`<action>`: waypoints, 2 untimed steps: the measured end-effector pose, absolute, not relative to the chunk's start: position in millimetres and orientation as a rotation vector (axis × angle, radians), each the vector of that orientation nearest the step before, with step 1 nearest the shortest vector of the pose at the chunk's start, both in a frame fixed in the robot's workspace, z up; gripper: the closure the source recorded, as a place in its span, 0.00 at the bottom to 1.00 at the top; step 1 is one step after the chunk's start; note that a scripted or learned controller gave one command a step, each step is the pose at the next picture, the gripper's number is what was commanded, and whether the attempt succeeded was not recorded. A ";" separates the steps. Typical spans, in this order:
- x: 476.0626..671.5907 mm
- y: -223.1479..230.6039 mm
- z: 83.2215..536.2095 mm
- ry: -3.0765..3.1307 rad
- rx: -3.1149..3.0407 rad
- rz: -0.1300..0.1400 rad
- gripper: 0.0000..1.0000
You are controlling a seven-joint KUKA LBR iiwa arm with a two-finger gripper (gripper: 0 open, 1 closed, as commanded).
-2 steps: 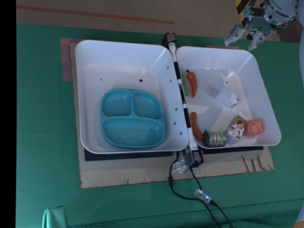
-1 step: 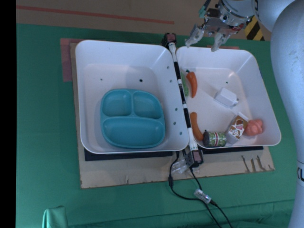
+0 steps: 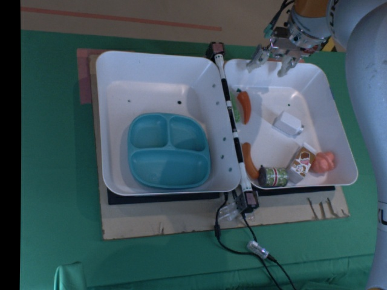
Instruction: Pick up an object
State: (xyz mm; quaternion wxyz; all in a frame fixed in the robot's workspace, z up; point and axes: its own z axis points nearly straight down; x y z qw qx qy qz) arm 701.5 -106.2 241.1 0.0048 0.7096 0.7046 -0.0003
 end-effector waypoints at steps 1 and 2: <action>702.0 -158.4 254.0 2.201 2.219 0.008 0.00; 701.6 -188.9 236.5 2.202 2.221 0.003 0.00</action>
